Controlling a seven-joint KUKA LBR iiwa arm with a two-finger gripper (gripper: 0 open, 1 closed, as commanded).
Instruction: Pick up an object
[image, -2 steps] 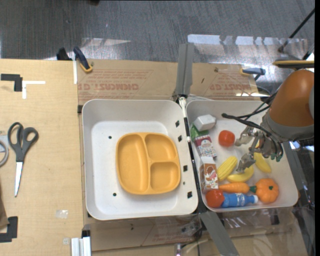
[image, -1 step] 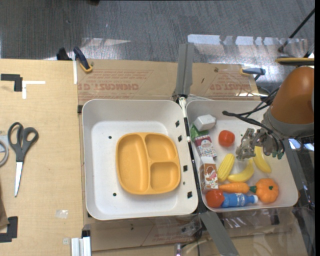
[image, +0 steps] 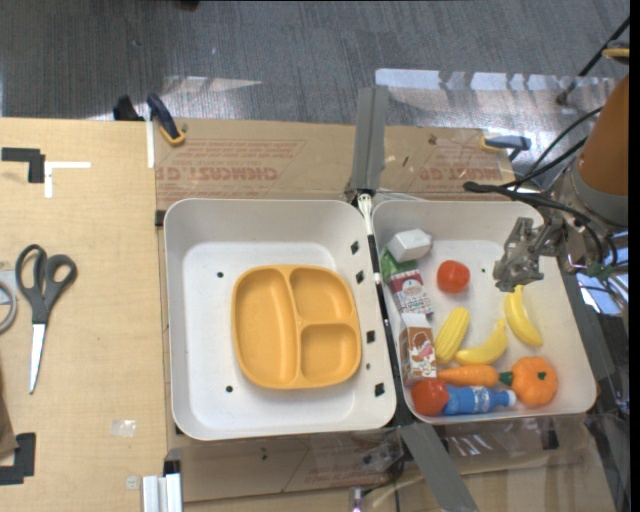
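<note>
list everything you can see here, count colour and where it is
shallow white plastic bins: 2, white, side by side on the bench
yellow divided plastic tray: 1, yellow-orange, in the left bin
toy bananas: 2, yellow, right bin
toy corn cob: 1, yellow, right bin, middle
toy tomato: 1, red, right bin, upper middle
toy carrot: 1, orange, right bin, low
toy pumpkin: 1, orange, right bin, lower right
small blue bottle: 1, blue, right bin, bottom edge
white block: 1, white, right bin, top left
grey-handled scissors: 1, bench at left
claw: 1, grey metal, above the right bin, near one banana
</note>
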